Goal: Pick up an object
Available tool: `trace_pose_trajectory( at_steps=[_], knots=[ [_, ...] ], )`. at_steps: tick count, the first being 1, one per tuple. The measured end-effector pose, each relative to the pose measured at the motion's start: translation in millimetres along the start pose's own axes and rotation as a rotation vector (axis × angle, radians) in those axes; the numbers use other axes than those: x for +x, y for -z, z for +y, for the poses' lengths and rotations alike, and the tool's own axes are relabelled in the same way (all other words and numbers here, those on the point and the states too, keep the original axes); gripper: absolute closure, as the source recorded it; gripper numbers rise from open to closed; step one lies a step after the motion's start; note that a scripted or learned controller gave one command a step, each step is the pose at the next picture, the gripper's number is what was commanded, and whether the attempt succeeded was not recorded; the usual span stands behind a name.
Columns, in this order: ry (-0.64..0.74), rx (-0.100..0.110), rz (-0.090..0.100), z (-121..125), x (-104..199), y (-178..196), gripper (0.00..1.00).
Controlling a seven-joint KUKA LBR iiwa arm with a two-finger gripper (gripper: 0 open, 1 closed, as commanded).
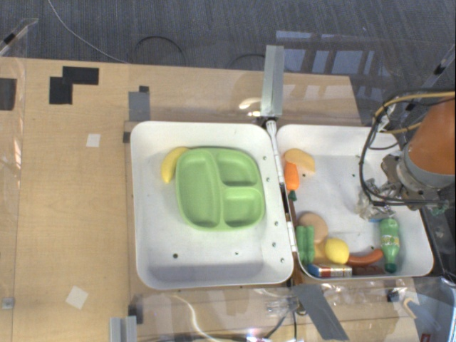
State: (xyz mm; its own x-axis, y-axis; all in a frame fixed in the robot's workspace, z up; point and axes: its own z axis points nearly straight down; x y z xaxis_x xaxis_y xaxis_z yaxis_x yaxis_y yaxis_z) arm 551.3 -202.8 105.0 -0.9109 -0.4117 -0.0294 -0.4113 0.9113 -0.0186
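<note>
My gripper hangs low over the right side of the right bin, under the grey wrist with its orange band. Just below it stands a green bottle, close to the gripper tip, though I cannot tell whether they touch. Along the bin's front lie a red sausage, a yellow lemon, a green vegetable, a peach-coloured round piece and a small red and orange stick. An orange carrot and a yellow wedge lie at the bin's left wall.
The left bin holds a green divided plate with a yellow banana tucked at its left edge. A metal divider post stands behind the bins. Cables loop from the arm over the right bin's back.
</note>
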Motion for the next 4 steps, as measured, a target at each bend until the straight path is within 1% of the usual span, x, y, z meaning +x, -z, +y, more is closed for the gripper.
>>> trace_pose_trajectory(
  at_steps=[1, 2, 3, 4],
  knots=[
    [-0.065, -0.004, 0.009, -40, -85, 127, 1.00],
    [0.552, -0.021, 0.016, -32, -66, 70, 1.00],
    [0.954, -0.026, 0.012, -29, -59, 49, 1.00],
    [0.950, -0.018, 0.006, 30, -95, 119, 1.00]
  ],
)
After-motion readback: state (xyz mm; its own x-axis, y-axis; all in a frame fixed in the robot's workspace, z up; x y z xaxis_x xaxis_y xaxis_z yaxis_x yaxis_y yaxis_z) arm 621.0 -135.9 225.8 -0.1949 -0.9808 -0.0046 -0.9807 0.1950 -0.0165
